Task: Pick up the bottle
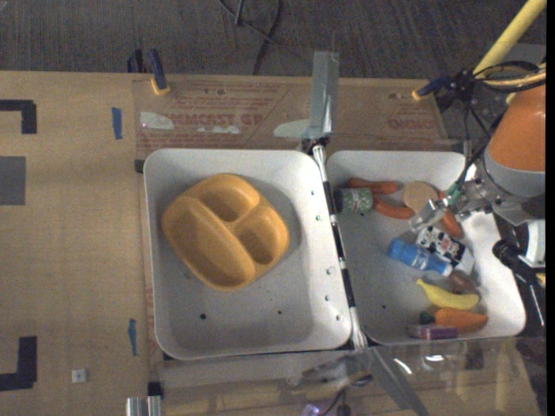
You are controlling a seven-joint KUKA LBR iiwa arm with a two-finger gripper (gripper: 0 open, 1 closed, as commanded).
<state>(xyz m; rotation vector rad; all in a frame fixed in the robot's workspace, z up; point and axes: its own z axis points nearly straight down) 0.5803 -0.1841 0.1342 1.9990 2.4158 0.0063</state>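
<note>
Camera view: bottle [420, 256], seemingly, in right bin [381, 306].

Bottle [427, 256] in right bin [378, 295]

Grey arm [512, 178] with orange band, metallic claw [444, 206].

The surface [69, 258] was a light tan board carrying black corner markings [21, 115] at its left edge and short strips of blue tape [116, 122], with a sheet of printed brown cardboard [221, 111] laid across its far portion. Beyond the far edge lay a dark grey carpeted floor [104, 16], on which a loop of black cable [251, 3] rested. Illumination was even, and a blue clamp [156, 69] gripped the far edge of the cardboard.
</note>
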